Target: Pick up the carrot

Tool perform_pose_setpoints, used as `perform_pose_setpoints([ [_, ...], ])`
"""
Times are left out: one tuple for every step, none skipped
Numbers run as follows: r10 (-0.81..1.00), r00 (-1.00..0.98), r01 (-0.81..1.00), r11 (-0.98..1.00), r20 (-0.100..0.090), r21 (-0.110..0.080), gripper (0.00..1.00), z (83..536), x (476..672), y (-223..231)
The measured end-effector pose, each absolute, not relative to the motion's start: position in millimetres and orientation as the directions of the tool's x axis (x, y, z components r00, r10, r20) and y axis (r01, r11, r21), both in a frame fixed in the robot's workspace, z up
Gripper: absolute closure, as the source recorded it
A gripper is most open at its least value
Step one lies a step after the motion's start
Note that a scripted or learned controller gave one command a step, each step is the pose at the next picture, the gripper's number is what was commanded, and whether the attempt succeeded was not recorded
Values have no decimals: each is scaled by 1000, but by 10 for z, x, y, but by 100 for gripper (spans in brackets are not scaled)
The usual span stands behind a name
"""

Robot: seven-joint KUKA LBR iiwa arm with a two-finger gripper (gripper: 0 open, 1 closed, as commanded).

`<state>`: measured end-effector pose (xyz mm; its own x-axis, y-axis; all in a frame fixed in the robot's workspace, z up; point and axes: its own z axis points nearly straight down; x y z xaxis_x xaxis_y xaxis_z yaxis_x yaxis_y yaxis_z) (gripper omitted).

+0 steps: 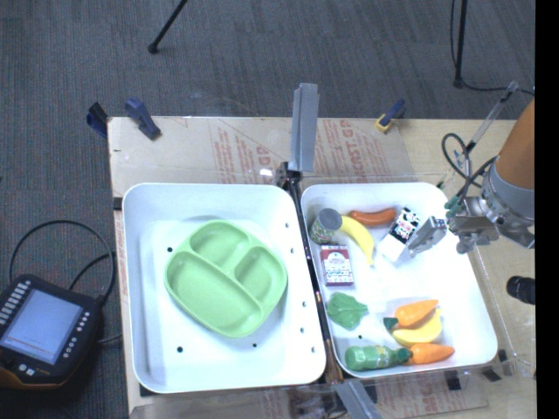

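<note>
claw: grey two-finger gripper [425,235] above right white bin [463,278], cannot tell its opening, nothing seen held | target: orange plastic carrot [416,311] lies lower, toward near rim, touching yellow slice [421,331] | axis: left-right, slightly tilted

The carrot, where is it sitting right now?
The carrot lies in the right bin, near its front right corner, resting against the yellow fruit slice, well below the gripper.
</note>
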<state>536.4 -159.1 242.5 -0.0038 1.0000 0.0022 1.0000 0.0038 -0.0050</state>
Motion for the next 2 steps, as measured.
perform_pose_setpoints([
  [999,54,999,-54,3,-7,0,1323,4859,-1607],
  [997,-77,997,77,2,-1,0,872,4852,-1899],
])
